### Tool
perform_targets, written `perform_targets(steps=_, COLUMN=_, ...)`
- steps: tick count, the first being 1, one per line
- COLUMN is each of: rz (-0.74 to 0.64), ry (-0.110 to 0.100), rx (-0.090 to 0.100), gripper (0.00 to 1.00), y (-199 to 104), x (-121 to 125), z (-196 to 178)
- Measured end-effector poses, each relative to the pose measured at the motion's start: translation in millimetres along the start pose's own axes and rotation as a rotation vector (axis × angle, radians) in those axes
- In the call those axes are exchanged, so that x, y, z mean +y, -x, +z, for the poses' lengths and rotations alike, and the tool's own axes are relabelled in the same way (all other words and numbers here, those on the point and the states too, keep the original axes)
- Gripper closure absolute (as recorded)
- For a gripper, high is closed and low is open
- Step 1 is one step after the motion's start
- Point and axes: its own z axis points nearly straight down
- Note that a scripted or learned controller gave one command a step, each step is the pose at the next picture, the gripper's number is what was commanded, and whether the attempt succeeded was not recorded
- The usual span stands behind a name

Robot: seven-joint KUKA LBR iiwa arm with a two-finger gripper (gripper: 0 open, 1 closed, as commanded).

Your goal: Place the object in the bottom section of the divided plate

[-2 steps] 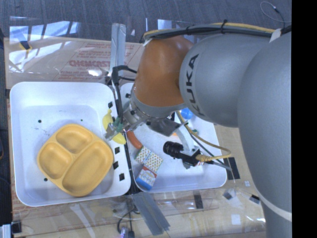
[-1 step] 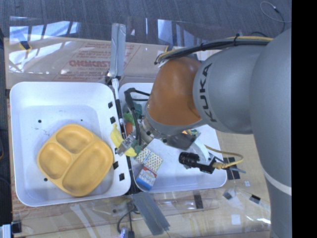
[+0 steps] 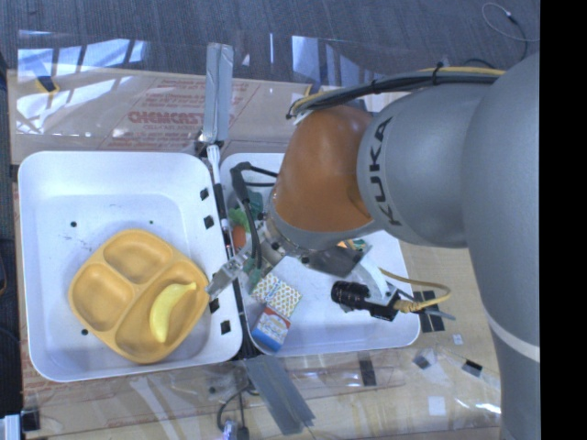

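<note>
Two white bins sit side by side. A yellow divided plate (image 3: 136,293) lies in the left bin (image 3: 55,191), with a yellow banana (image 3: 169,308) in its bottom section. Over the right bin (image 3: 394,333), the gripper (image 3: 240,266) hangs near the divider; its state cannot be told.

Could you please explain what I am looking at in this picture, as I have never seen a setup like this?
The big grey and orange shape is a robot arm, reaching in from the right. One fixed camera looks down on it at a slant. Below it are two shallow white bins side by side. The left bin holds a yellow divided plate with a banana lying in its large lower section. The right bin holds a few small items, among them a patterned packet and a small blue and white carton. The arm's bulk covers most of its gripper, near the bins' shared wall, so I cannot tell whether anything is held.
</note>
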Motion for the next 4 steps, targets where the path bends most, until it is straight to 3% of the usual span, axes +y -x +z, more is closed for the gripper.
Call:
perform_targets(steps=1, rz=0.0, ry=0.003, rx=-0.002, gripper=0.0, y=-70.7, x=63.1, z=-167.0)
perform_targets(steps=2, rz=0.303, ry=0.001, rx=-0.002, gripper=0.0, y=-122.0, x=106.0, z=-231.8)
perform_targets(steps=3, rz=-0.352, ry=0.005, rx=-0.004, gripper=0.0, y=-127.4, x=129.1, z=-252.2)
perform_targets(steps=4, rz=-0.791, ry=0.003, rx=-0.005, gripper=0.0, y=-111.3, x=173.5, z=-248.1)
